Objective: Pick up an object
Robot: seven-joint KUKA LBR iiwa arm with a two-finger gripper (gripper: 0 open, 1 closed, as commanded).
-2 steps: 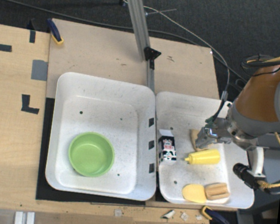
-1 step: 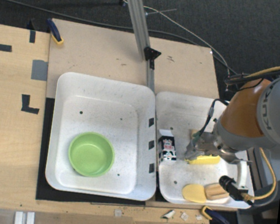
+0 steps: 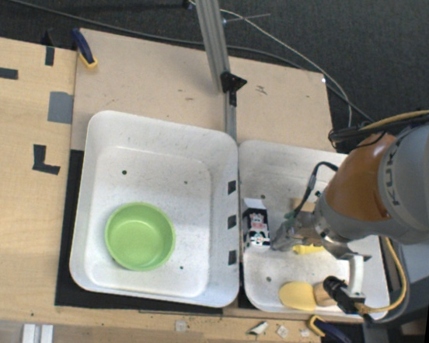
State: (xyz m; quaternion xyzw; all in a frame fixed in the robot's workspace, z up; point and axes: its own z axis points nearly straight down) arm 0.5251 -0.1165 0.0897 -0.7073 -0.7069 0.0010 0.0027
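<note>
In the left bin, a round green bowl is seen at about 7 o'clock, close to the front wall. The bowl is smooth and shiny, and the bin around it is white with small dark specks.

In the right bin, three things are found. A small black and white box lies at 9 o'clock, just beside the wall shared by the two bins. A little yellow piece lies near the middle of the bin. A rounded yellow thing with a pale tan end rests at 6 o'clock, close to the front rim.

The gripper is lowered into the right bin, between the box and the little yellow piece. Nothing is seen clamped in it, and it cannot be told how wide it is set.

The grey arm with its orange band is stretched in from 3 o'clock, and that side of the right bin is covered by it. Bare floor is left at 12 o'clock in the right bin. Much flat room is left at 12 o'clock in the left bin.

Both bins are shallow, with rounded corners, and are set on a tan bench.
</note>
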